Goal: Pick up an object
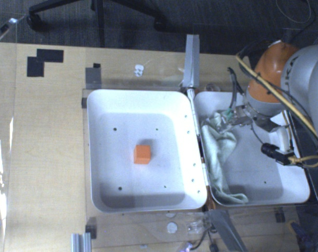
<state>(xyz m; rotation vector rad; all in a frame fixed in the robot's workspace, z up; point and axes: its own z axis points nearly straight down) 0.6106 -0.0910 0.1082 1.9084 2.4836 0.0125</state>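
A small orange cube (142, 154) lies near the middle of the left white bin (103, 193). A pale, crumpled cloth (220, 152) stretches along the left side of the right white bin (285, 190), from its upper part down to its front edge. My gripper (225, 119) reaches in from the right and sits low at the cloth's upper end, where the fabric is bunched up against it. The grey arm with its orange band (268, 70) stands over the right bin's far right corner.
A grey metal post (191, 62) rises behind the divide between the two bins. Cables (277, 154) hang from the wrist over the right bin's right side. The wooden bench (38, 156) extends to the left, with black tape marks (42, 61).
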